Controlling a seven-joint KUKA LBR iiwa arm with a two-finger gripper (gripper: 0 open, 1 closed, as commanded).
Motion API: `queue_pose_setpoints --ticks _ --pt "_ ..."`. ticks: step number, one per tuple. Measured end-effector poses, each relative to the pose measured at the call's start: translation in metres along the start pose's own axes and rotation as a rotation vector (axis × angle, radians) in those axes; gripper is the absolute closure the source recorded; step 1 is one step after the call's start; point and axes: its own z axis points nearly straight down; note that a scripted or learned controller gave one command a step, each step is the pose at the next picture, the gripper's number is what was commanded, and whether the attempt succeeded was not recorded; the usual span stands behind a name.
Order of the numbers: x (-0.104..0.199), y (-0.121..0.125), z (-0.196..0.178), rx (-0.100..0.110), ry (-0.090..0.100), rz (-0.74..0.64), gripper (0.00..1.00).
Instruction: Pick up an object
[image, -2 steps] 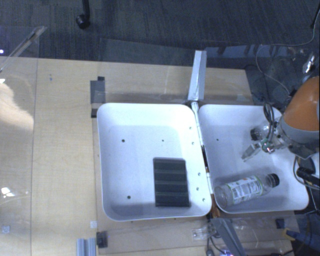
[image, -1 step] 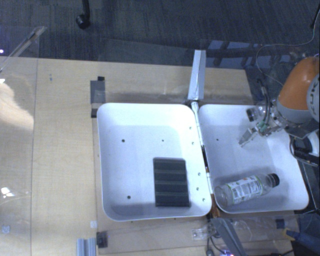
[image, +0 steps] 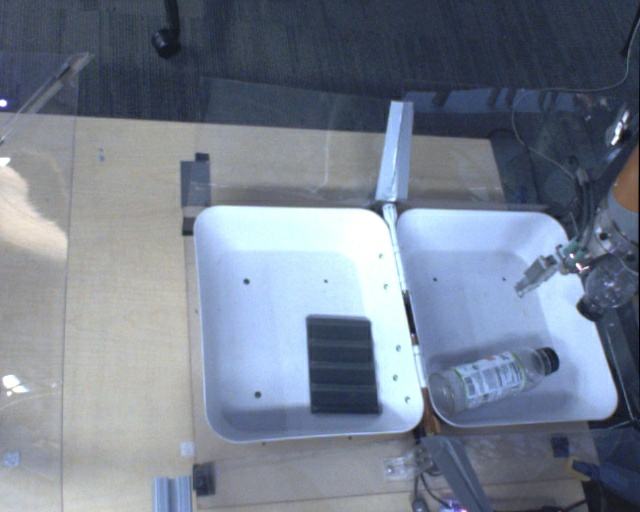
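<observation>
A clear plastic bottle (image: 490, 377) with a black cap and a paper label lies on its side near the front of the right bin (image: 470, 240). A black ribbed rectangular block (image: 343, 364) lies flat in the front half of the left bin (image: 250, 250). My gripper (image: 541, 272) hangs over the right side of the right bin, above and to the right of the bottle and apart from it. It holds nothing that I can see.
The arm's wrist (image: 606, 262) reaches in over the right bin's right rim. A metal divider bar (image: 394, 152) stands behind the seam between the bins. Cables run at the back right, and the wooden bench lies to the left.
</observation>
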Motion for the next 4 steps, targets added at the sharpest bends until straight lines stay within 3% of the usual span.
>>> queue_pose_setpoints --ticks 1,2,3,4 --pt "0.019 -0.046 0.109 -0.003 -0.002 -0.298 0.0" --pt "0.019 -0.042 0.097 -0.011 -0.007 -0.296 1.0" --pt "0.019 -0.042 0.097 -0.011 -0.006 -0.297 0.0" --pt "0.089 0.02 0.109 -0.007 -0.002 -0.506 0.0"
